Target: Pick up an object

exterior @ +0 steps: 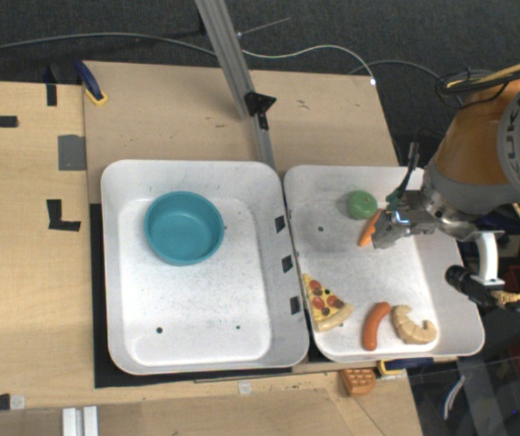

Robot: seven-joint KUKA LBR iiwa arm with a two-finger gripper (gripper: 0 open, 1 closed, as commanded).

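Note:
The right bin (333, 184) holds several small things. A green ball (361, 203) lies near its far middle. Just below it is a small orange carrot-like piece (367, 234), tilted, touching the left tip of my gripper (380, 232). The gripper hangs low over the bin's middle right, at the end of the grey and orange arm (478, 162). Its body hides how the carrot piece sits against it. A pizza slice (325, 303), a red-orange sausage (375, 325) and a tan pastry-like piece (415, 326) lie along the bin's near edge.
A teal bowl (184, 228) sits in the far-left part of the left bin (196, 334). A grey metal pole (233, 53) slants down to the wall between the bins. Black cables cross the dark floor behind the bench.

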